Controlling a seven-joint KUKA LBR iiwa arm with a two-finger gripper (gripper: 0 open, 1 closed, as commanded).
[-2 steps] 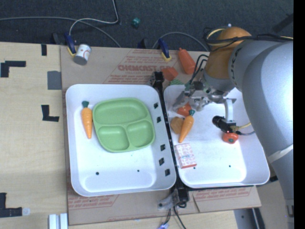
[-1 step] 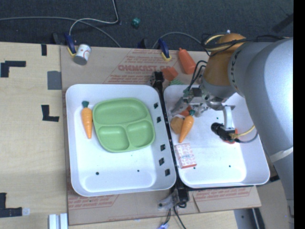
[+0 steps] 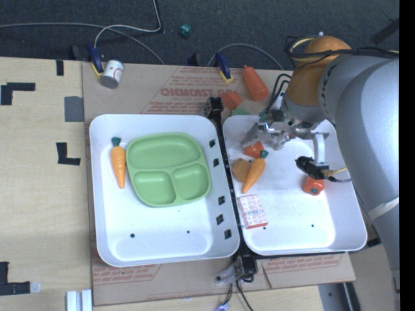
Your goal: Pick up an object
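Hovering pincer [image 3: 264, 137] near right bin [image 3: 292, 243] edge

There are two white bins [image 3: 104, 238] [image 3: 343, 229], one green divided plate [image 3: 168, 169], three toy carrots [image 3: 118, 165] [image 3: 253, 173] [image 3: 255, 83], and one small packet [image 3: 252, 212].

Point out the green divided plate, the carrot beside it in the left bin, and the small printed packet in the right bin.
green divided plate [image 3: 170, 170]: camera view, on its middle divider.
carrot [image 3: 118, 165]: camera view, mid orange body.
printed packet [image 3: 252, 212]: camera view, centre of its face.
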